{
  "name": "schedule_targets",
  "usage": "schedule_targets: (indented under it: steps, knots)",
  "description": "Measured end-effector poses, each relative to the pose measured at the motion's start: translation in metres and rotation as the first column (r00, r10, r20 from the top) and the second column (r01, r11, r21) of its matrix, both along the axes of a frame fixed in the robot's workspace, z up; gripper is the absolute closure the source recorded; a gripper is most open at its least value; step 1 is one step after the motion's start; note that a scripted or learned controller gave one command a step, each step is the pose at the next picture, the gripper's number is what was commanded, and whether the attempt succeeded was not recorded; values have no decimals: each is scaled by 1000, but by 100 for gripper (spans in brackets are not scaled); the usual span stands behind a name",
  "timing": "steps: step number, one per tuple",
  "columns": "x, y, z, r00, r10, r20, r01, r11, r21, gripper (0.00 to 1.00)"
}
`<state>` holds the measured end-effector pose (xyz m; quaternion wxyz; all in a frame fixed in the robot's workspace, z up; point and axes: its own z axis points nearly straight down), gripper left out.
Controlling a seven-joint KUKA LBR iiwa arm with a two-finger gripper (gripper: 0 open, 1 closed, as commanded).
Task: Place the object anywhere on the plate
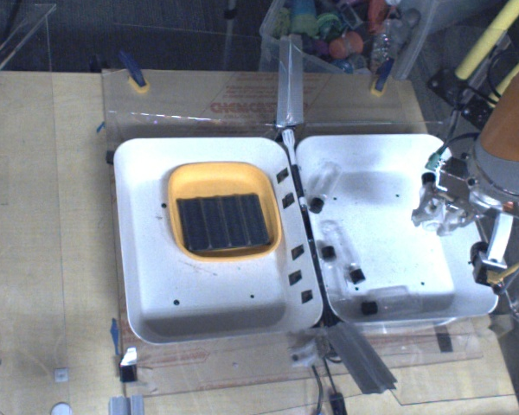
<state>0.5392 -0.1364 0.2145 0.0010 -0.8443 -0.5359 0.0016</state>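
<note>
The gripper [438,214] hangs over the right edge of the right bin [389,158], and whether its fingers are parted or closed cannot be told from this slant. Nothing shows between them. Across the divider, the dark ridged object [222,222] lies flat on the yellow plate [183,186] in the middle of the left bin [143,232].

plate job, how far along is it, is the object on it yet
Looks done: a dark ribbed rectangular object lies flat on the yellow plate in the left bin. In hand: nothing visibly; the gripper is over the right bin, away from the plate. Left: apparently nothing.
</note>
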Motion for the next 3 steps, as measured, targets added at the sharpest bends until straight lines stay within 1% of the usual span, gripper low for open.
schedule_targets:
  steps: [1, 2, 3]
  knots:
    - [-20, -14, -59, 990, 139, -2, -139, 990, 4, 100]
    - [-20, -14, -59, 990, 139, 0, -139, 990, 3, 0]
    - [-1, -55, -33, 950, 312, 5, -312, 950, -2, 0]
